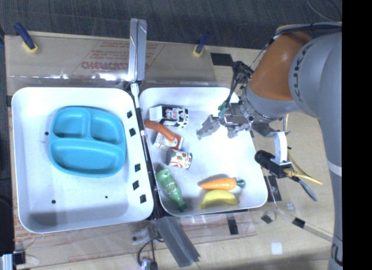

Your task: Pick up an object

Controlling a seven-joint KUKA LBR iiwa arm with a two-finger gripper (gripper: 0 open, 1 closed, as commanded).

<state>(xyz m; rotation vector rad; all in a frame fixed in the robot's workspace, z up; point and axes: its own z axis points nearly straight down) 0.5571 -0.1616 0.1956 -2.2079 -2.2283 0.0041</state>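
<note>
Nearest the camera, along the right bin's (204, 92) front edge, lie a banana (219, 199), a carrot (218, 183) just behind it, and a green bottle (171, 188) toward the front-left corner. A small cup (180, 159), an orange sausage-like piece (160, 130) and a cow-patterned carton (174, 114) sit along the left wall. Nothing has been picked yet: the end effector (216, 125) hangs over the bin's bare middle, fingers spread and pinching nothing. Choosing, descending and grasping all remain. A blue tray (87, 141) fills the left bin (29, 205).
</note>
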